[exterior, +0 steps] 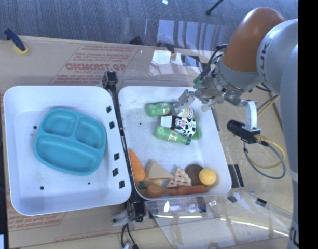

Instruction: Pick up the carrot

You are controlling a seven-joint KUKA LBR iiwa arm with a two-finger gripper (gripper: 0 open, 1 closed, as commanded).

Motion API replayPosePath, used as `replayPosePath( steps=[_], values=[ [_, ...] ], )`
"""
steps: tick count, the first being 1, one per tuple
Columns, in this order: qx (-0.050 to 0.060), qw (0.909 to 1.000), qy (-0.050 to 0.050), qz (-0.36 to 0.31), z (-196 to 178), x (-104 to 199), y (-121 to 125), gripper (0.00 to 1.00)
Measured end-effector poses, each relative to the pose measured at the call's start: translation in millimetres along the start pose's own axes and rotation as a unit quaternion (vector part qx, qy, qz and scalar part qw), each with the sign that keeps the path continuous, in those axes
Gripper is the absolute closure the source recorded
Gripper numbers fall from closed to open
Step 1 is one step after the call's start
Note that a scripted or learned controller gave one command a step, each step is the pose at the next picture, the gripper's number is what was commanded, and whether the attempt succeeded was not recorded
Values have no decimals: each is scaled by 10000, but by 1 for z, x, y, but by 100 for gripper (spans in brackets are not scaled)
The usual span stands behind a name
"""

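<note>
Carrot (136, 165) in the right bin (134, 101), hard against its left wall near the front corner. Long axis roughly parallel to that wall, narrow end toward the back of the bin, thicker end toward the front and slightly to the right. Upper side bare and in plain view.

Crowded at the carrot's front end: a tan wedge (157, 171) touching or nearly touching its right side, a waffle-patterned triangle (180, 178) beside that, a dark brown round piece (194, 171) behind, and a yellow ball (207, 177) at the right. Along the front wall, two reddish sausage-like pieces (192, 189), one end tucked under the carrot's thick end or just beside it; cannot tell which. Farther back in the same bin, well apart from the carrot: a green bottle-like item (158, 108), a second green item (170, 134) lying aslant, and a black-and-white cow-patterned carton (183, 125) resting against it.

In the left bin (13, 123), a blue divided plate (70, 140). Both bins side by side on a worktop (55, 61) covered with brown cardboard.

Pincer (185, 100) above the back half of the right bin, over the cow-patterned carton and the green items, well apart from the carrot. Metal fingers (179, 98) angled down and to the left. Cannot tell whether spread or together, nor whether touching the carton below. Nothing seen gripped.
</note>
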State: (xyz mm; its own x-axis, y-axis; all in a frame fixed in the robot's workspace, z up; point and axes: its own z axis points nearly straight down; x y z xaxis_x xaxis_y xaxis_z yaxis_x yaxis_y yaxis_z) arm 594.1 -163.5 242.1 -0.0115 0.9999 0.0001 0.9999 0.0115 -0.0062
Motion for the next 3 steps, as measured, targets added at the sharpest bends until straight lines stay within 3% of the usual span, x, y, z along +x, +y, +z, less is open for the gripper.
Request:
replayPosePath(
  steps=[1, 2, 3],
  values=[
    [-10, 9995, 9, -320, 7, 38, 64, 0],
    [12, 9996, -6, -284, 49, 99, 64, 0],
    [-52, 9982, -23, -591, -67, 83, 65, 0]
  ],
)
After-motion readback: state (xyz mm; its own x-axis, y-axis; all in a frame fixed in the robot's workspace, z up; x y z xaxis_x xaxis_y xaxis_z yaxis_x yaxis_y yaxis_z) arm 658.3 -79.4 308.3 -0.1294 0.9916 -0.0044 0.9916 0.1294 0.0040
